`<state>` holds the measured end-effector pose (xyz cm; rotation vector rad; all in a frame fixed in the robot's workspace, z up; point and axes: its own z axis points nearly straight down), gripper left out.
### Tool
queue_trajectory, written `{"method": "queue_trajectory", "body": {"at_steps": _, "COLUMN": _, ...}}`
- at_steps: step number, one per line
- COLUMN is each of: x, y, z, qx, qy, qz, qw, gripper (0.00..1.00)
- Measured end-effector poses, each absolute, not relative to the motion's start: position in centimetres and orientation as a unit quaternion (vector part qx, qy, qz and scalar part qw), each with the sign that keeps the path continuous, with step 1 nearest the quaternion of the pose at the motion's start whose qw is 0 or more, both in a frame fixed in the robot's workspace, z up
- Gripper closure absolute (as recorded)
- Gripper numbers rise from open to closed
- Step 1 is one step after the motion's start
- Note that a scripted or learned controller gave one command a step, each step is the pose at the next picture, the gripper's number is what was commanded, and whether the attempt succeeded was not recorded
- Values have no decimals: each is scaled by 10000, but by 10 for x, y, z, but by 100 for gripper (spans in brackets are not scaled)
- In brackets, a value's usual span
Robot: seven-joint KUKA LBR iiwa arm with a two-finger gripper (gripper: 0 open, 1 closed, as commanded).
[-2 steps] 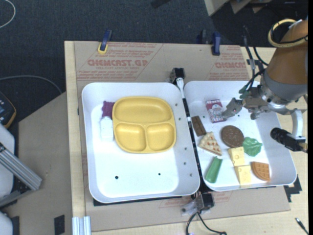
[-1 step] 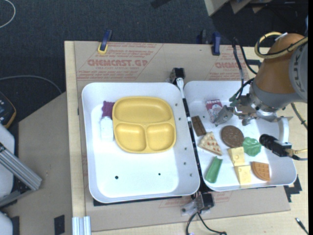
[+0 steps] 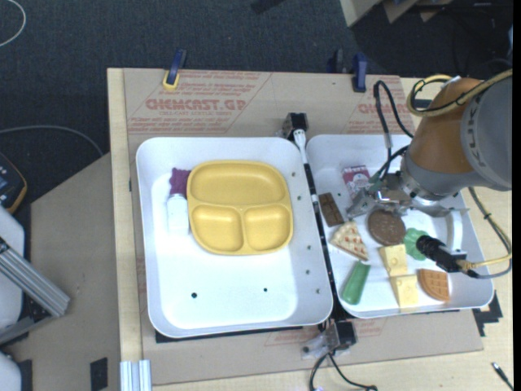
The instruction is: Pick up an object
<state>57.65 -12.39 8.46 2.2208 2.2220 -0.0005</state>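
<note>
The grey arm with its orange wrist band reached in from the right and hung its two-finger gripper (image 3: 376, 195) low over the right white bin (image 3: 480, 296), where a crowd of toy food lay close together. How wide the claw stood could not be told from the slanted view overhead, and nothing could be seen caught in it. The nearest candidate for the pick was a round brown patty (image 3: 387, 228), lying just below the gripper, with a tan waffled wedge of toy pizza (image 3: 351, 240) touching or nearly touching its left side and a dark brown chocolate bar (image 3: 330, 208) beside the bin's left wall. A green cylinder (image 3: 355, 283), yellow cheese blocks (image 3: 396, 269) and a small orange waffle (image 3: 434, 284) filled the near end. In the left white bin (image 3: 220, 312) a yellow three-compartment plastic plate (image 3: 240, 204) sat apart from the action. The risk appeared to lie in the crowding: a descent slightly off line could nudge the patty against the wedge, or close on two pieces and lift neither cleanly.
</note>
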Motion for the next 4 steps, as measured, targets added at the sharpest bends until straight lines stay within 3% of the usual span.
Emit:
{"method": "queue_trajectory", "body": {"at_steps": 1, "x": 579, "y": -126, "z": 100, "qx": 7078, "qy": 7064, "qz": 16, "qw": 49, "gripper": 100}}
{"method": "queue_trajectory", "body": {"at_steps": 3, "x": 581, "y": -123, "z": 207, "qx": 7067, "qy": 7075, "qz": 18, "qw": 34, "gripper": 100}}
{"method": "queue_trajectory", "body": {"at_steps": 4, "x": 582, "y": -123, "z": 226, "qx": 7066, "qy": 7076, "qz": 12, "qw": 24, "gripper": 100}}
